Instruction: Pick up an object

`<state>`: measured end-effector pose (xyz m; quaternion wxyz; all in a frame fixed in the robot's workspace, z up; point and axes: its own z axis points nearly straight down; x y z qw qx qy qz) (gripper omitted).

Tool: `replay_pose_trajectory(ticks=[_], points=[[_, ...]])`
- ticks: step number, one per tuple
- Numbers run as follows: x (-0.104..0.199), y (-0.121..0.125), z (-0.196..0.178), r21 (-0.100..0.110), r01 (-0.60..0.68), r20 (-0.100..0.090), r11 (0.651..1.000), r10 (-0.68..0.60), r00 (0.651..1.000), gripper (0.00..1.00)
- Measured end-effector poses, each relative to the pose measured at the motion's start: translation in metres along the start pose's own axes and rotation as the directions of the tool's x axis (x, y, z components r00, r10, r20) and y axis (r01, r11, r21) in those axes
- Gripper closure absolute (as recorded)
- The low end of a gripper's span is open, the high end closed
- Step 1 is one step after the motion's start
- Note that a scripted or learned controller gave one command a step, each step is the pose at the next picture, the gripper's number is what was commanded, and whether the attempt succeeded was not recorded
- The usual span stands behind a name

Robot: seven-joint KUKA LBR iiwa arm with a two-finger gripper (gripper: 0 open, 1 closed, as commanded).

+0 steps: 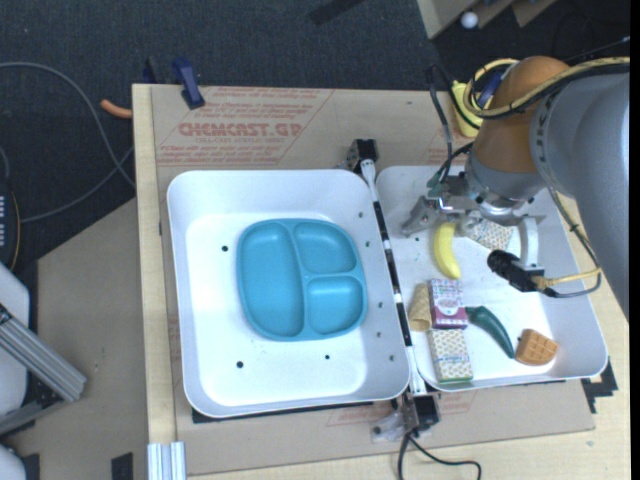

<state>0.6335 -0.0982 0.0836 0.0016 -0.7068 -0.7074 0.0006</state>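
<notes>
Blue tray point(300, 278) in left bin; tool point(470, 218) above banana point(446, 251), opening state unclear.

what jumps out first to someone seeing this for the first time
A big blue divided plate sits alone in the left bin. The grey arm with its orange band reaches over the right bin, its gripper just above a yellow banana among small toy foods.
</notes>
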Motion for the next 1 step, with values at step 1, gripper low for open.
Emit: replay_pose_trajectory(ticks=[1], points=[[-0.0001, 0.0011, -0.0112, -0.004, 0.0, 0.001, 1.0, 0.0, 1.0, 1.0]])
